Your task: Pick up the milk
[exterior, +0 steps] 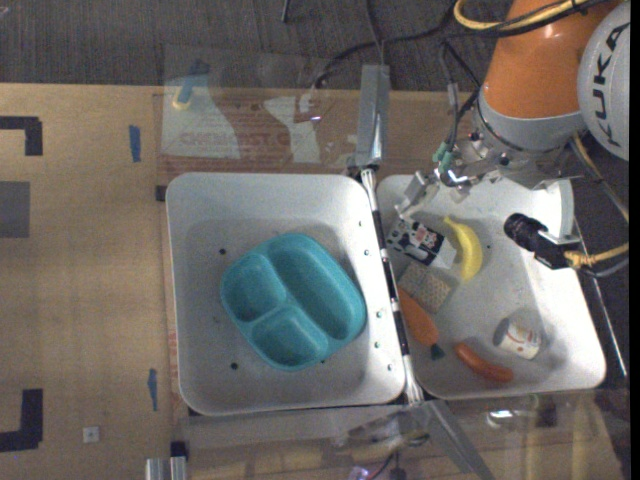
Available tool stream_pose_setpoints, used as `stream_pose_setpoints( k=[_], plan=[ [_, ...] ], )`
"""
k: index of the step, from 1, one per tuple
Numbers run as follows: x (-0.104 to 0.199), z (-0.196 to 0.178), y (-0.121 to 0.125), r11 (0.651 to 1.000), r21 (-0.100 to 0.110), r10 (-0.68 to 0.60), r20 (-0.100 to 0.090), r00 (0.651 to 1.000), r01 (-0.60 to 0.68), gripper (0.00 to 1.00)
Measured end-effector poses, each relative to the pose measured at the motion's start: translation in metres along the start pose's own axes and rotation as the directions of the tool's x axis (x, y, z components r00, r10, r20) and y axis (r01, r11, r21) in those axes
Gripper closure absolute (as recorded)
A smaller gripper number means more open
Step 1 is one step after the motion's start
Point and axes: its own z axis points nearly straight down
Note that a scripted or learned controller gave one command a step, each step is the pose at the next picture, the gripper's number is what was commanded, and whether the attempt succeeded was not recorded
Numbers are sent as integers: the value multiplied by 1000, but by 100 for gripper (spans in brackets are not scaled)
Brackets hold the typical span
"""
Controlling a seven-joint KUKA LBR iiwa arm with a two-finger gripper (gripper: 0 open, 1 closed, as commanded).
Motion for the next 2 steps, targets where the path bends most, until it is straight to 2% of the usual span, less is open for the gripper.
stream_pose_setpoints(
  k=[1,2],
  plan=[
    [-62,93,21,1000,1,-8,0,1000,8,0],
    [-96,154,22,999,-26,-25,10,1000,25,0]
  ],
)
